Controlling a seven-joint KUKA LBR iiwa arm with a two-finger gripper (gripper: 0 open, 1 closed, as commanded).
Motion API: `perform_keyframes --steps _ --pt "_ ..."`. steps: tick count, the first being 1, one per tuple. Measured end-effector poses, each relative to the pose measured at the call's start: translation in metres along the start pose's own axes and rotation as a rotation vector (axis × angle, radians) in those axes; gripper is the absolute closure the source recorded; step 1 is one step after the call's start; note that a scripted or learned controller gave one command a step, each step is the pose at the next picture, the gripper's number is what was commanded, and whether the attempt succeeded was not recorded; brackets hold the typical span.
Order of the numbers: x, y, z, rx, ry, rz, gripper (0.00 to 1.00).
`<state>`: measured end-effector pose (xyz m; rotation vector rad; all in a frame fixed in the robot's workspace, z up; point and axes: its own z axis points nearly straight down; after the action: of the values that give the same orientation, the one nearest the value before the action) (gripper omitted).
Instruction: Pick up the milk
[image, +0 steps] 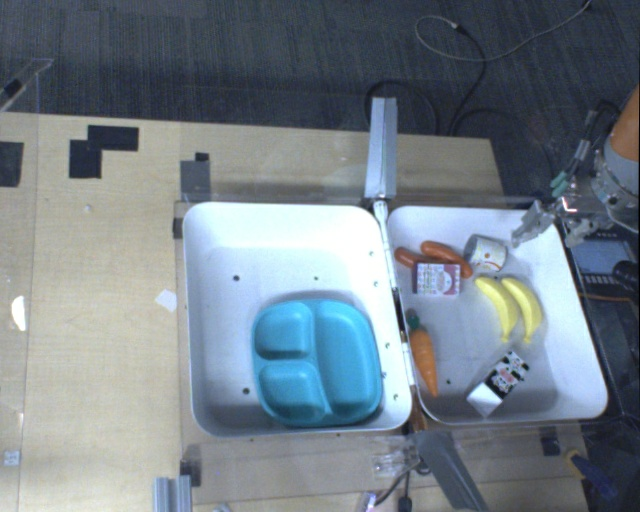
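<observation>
Right now the jaws (530, 222) hang at the upper right of the frame, just over the right bin's (590, 385) far rim; whether they are open or closed cannot be told at this size. The milk (499, 382), a small black-and-white carton, lies flat in that bin's lower part, below and slightly left of the jaws, well apart from them. Its long axis runs diagonally, upper right to lower left. Between them lie the bananas (513, 305), so the reach probably passes over those.
</observation>
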<state>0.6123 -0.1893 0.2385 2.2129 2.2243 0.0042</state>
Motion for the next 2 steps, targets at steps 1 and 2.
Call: perform_keyframes --steps 1,2 --pt "0.017 -0.093 0.116 0.002 0.001 0.117 0.00" --pt "0.026 -0.117 0.116 0.001 0.001 0.028 0.00"
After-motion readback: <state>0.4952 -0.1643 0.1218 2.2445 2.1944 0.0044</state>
